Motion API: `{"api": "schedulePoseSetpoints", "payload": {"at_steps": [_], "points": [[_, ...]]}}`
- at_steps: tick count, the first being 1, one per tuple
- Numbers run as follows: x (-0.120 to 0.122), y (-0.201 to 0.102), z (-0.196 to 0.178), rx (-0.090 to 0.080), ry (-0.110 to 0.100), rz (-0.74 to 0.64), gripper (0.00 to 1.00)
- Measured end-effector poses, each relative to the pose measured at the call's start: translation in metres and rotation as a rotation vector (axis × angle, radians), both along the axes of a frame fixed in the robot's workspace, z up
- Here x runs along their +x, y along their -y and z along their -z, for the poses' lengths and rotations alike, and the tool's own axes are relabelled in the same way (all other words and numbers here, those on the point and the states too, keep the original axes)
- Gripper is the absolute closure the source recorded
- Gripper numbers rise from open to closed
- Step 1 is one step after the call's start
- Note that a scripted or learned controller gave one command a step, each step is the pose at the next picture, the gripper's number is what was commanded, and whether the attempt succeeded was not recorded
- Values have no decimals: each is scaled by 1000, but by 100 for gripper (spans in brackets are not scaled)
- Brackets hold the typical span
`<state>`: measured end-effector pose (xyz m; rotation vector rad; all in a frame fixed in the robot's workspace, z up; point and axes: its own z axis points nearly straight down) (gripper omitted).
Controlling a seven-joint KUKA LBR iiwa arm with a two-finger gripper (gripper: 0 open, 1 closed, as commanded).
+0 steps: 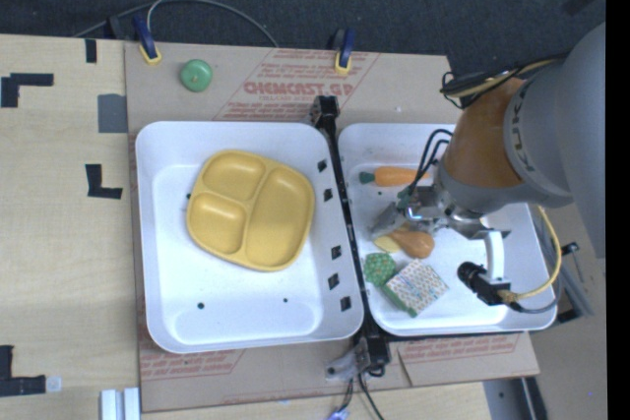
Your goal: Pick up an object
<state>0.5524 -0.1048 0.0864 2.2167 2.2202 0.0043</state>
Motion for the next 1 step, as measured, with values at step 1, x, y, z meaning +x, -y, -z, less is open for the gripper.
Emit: {"api": "schedulePoseSetpoints", "payload": {"at_steps": [1], "points": [[1, 0, -10, 0, 1, 0, 100]]}}
